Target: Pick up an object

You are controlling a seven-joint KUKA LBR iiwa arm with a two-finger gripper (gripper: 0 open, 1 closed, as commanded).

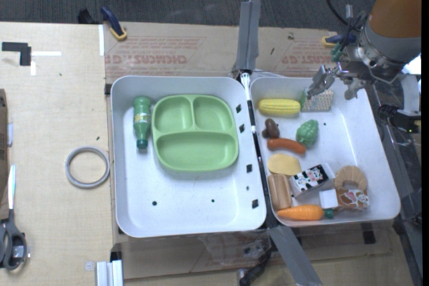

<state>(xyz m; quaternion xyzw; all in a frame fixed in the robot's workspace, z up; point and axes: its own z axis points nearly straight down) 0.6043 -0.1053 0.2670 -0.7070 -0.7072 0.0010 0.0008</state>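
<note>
A robotics lab: two white bins (127,211) of toy food on a cardboard-covered bench (174,50), with tape (88,166) and scissors (12,241) nearby.

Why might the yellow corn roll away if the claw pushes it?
The corn looks long and rounded and lies on its side on the flat floor of the right bin, so a sideways push would probably roll it. It looks like smooth toy plastic, so likely light, stiff and perhaps slippery for the claw.
</note>
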